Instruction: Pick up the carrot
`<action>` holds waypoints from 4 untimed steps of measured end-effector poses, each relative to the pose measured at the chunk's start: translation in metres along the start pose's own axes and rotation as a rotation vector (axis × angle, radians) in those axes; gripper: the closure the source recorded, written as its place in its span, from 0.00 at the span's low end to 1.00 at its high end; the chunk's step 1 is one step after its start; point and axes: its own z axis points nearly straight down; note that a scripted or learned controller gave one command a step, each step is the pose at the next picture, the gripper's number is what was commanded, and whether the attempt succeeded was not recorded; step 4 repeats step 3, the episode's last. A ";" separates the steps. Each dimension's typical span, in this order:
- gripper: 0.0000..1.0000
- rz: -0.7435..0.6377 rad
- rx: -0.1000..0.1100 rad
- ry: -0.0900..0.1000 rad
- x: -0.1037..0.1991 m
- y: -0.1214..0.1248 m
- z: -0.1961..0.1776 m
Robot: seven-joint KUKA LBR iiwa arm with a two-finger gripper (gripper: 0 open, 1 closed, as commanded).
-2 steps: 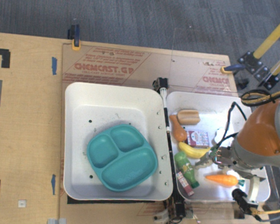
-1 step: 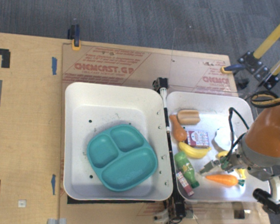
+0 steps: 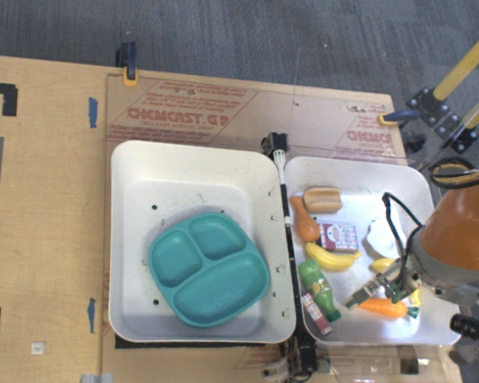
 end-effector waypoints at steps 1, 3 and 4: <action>1.00 0.001 -0.015 -0.019 -0.004 0.004 -0.012; 1.00 -0.197 -0.011 0.004 0.073 0.073 -0.100; 1.00 -0.197 -0.011 0.004 0.073 0.073 -0.100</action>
